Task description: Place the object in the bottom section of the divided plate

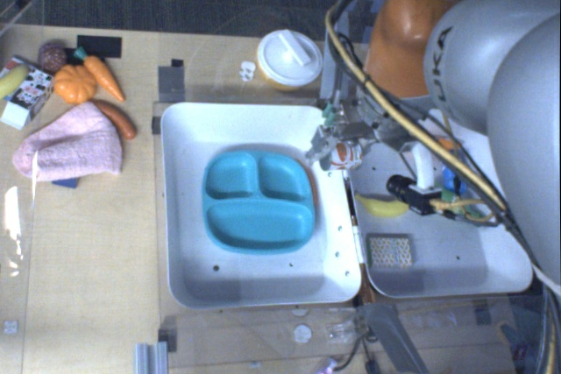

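Inside left bin: blue divided plate, two small sections toward far side, one wide bottom section toward near side, all bare. Inside right bin: yellow banana near left wall, speckled sponge just nearer, black piece and blue bits partly under cables. Above the shared bin walls: gripper, closed on small orange-and-white object, beside plate's right rim. On bench at left: pink cloth, toy carrot, small pumpkin. Behind bins: white lid. Over right bin: bulky grey arm, cable loops. Around plate: open white floor on near side and left.
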Controlling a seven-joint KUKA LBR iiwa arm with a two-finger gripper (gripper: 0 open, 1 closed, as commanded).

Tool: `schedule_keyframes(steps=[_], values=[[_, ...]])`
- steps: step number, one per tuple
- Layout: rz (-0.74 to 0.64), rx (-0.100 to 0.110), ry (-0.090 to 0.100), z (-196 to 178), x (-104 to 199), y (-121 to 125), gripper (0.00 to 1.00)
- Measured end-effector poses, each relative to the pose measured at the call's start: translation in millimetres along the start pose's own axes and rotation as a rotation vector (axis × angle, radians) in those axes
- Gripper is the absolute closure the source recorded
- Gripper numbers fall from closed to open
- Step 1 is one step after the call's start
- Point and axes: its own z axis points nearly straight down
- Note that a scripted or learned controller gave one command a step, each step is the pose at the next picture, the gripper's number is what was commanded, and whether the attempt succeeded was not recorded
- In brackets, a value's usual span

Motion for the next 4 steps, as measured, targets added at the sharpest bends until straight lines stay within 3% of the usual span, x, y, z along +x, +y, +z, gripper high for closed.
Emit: schedule_keyframes(steps=[1, 2, 3, 4], values=[[-0.001, 0.003, 0.001, -7.3, -0.4, 0.6, 1.00], [-0.001, 0.003, 0.001, -7.3, -0.3, 0.6, 0.00], [-0.002, 0.006, 0.003, -14.6, -0.7, 1.2, 1.00], [-0.002, 0.006, 0.003, -14.6, -0.7, 1.2, 0.00]])
